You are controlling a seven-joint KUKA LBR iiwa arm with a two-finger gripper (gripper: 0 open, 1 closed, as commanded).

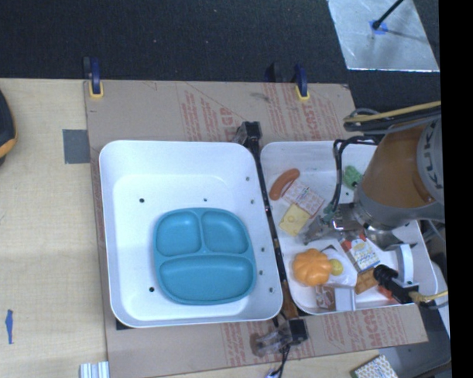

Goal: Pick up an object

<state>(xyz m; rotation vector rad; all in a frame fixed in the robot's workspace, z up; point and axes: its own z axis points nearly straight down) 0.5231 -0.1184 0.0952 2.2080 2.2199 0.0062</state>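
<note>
Gripper (315,230): low in the right bin (275,222), at its middle, reaching in from the right under the grey wrist and orange band. Whether it is open or shut cannot be told, and nothing is seen in its hold.
Things to pick: all lie in the right bin, crowded together around the gripper.
Yellow block (293,219): just left of the gripper tip, very close or touching.
Packet (305,196): white with red print, above the block, just up-left of the gripper.
Sausage (284,183): reddish, slanted, at the bin's upper left, next to the packet.
Orange fruit (311,268): below the gripper, near but apart, its green stem pointing right.
Carton (364,253): small, white with blue and red print, right of the fruit and under the wrist's edge.
Green thing (351,175): at the bin's top, partly hidden by the arm; what it is cannot be made out.
Grey box (343,299): at the bin's bottom edge, beside a dark wrapper (325,297).
In the way: the arm covers the bin's right part.
Left bin (122,227): holds a blue plate (204,255) with three sections, well apart from the gripper.
</note>
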